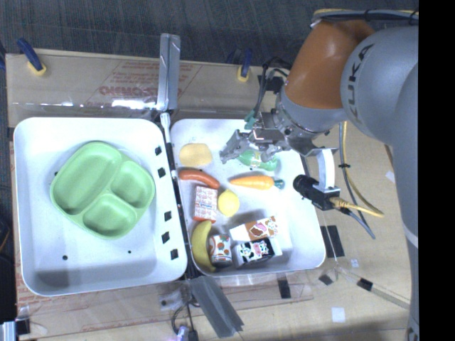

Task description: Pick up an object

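The left bin [28, 190] holds a green divided plate [103, 187]. The right bin [313, 251] holds a carrot [250, 182], sausage [199, 177], banana [200, 246], yellow pieces and small cartons [254, 240]. The gripper [250, 146] hangs just above the carrot, over a pale green item [264, 163] half hidden beneath it. How far it stands open cannot be told.

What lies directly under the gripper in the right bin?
A green object pokes out below the gripper, beside the carrot. The gripper covers most of it, so its identity is unclear.
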`<action>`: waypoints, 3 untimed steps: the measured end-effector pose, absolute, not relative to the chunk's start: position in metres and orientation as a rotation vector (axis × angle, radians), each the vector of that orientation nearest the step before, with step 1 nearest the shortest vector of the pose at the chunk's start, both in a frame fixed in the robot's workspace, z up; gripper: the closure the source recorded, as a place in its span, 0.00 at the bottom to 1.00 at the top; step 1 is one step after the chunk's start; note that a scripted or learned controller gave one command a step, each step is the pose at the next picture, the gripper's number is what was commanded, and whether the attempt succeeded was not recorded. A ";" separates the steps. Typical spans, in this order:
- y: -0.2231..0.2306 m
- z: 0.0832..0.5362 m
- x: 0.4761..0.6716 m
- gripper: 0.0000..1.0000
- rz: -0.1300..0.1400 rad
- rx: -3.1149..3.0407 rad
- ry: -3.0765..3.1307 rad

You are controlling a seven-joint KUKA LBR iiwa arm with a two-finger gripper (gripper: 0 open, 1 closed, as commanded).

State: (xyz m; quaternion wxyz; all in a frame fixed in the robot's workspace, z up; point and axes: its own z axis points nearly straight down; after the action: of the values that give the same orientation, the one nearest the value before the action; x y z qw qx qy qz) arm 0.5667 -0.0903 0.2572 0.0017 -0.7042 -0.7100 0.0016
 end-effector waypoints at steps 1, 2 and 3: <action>-0.115 0.335 0.574 0.00 0.003 -2.455 -1.962; -0.144 0.279 0.580 0.00 0.007 -2.382 -2.044; -0.114 0.215 0.579 0.00 0.007 -2.426 -1.991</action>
State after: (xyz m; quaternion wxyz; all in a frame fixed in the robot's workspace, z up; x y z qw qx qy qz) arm 0.5794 -0.1143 0.2146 0.0017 -0.7731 -0.6343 0.0023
